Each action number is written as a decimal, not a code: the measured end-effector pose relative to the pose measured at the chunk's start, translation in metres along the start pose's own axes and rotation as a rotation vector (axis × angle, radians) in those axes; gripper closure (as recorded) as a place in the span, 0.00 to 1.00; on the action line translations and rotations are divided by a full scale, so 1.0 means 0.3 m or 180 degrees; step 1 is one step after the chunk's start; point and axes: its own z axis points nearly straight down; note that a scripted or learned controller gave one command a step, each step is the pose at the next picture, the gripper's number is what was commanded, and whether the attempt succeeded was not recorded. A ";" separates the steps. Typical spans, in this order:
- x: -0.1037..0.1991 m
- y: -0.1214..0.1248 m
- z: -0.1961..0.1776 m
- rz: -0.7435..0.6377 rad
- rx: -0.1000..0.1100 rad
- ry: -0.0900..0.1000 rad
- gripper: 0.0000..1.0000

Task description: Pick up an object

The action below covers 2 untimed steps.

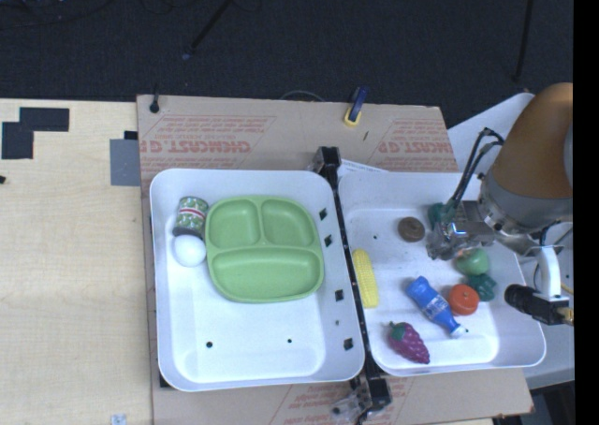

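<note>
My gripper [447,238] hangs low over the right bin [524,348], near its upper right part, with the orange-banded arm above it. A brown round piece [411,228] lies just left of it, and a green vegetable [474,262] lies just below right. Lower in the bin sit a red tomato [463,299], a blue bottle [432,303], a yellow corn cob [364,280] by the left wall, and a purple bunch of grapes [409,342]. I see nothing between the fingers.
The left bin [243,358] bears a green divided plate [264,249], a small can [191,215] and a white ball [189,250]. A black divider [343,255] runs between the bins. Cardboard lies under both.
</note>
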 end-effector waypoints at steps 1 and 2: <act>-0.003 0.002 -0.109 -0.0001 -0.0004 -0.0001 1.00; 0.171 -0.045 -0.133 -0.0016 0.0010 0.0009 1.00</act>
